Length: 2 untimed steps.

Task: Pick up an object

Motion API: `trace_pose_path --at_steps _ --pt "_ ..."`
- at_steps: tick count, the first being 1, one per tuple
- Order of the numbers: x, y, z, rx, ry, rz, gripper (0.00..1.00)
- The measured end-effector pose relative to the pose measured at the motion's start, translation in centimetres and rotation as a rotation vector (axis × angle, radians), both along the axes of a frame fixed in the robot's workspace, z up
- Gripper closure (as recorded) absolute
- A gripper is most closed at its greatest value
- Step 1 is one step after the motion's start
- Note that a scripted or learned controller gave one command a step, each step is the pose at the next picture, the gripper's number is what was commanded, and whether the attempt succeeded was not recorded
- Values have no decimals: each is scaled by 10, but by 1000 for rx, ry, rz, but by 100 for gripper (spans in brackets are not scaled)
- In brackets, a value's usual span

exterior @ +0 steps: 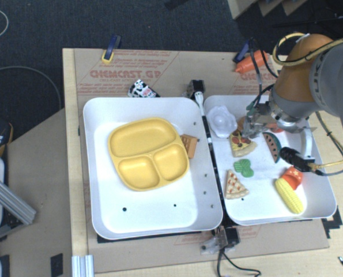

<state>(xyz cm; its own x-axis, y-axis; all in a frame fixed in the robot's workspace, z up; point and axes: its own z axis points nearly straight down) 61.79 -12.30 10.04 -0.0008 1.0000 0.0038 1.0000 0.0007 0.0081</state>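
The grey arm with its orange band (309,77) runs off the right edge and covers part of the right white bin (263,212); the small black-and-white thing (142,89) is too tiny to identify.

Robot lab: clamped bench (159,62), loose cables (229,258).

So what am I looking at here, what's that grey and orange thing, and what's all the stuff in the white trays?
That is a robot arm, seen by one camera fixed above the bench. Its hand hangs low over the right tray, just above a pizza slice. I cannot tell if it grips anything. That tray also holds a second pizza slice, a green piece, a watermelon slice and a corn cob. The left tray holds a yellow divided plate.
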Motion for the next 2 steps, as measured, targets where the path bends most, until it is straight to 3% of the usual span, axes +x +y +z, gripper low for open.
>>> trace_pose_path --at_steps 2 --pt "6 10 119 -6 -1 1 100"
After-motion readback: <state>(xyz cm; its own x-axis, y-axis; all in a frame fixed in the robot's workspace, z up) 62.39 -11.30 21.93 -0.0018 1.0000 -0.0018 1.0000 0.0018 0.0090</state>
